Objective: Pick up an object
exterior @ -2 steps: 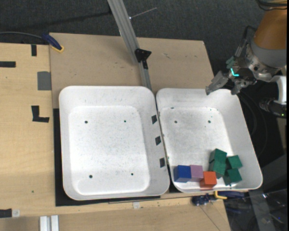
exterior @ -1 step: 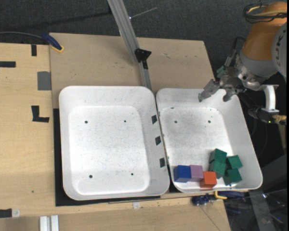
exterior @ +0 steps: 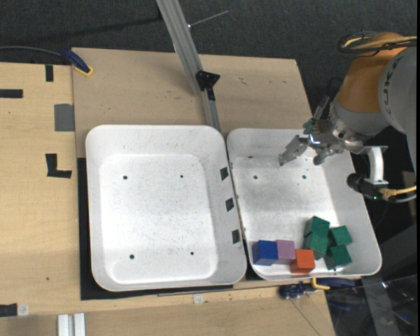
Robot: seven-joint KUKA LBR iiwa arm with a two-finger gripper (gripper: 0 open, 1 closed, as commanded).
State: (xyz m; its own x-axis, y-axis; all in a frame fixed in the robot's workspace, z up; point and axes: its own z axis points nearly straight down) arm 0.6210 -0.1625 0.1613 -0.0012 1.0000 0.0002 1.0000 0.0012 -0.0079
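My gripper [exterior: 305, 154] hangs over the far part of the right bin [exterior: 280, 201], its two fingers spread open with nothing between them. Well below it, in the near right corner of that bin, lie several blocks: a blue block [exterior: 266, 251], a pale purple block [exterior: 285, 250], an orange block [exterior: 304, 260] and a few green blocks [exterior: 328, 241] clustered together. The gripper is apart from all of them.
The left bin [exterior: 154, 208] sits beside the right one. A slanted metal pole [exterior: 185, 44] runs down to the gap between the bins. The orange-banded arm [exterior: 367, 89] comes in from the right. Black tape marks lie on the wooden bench at left.
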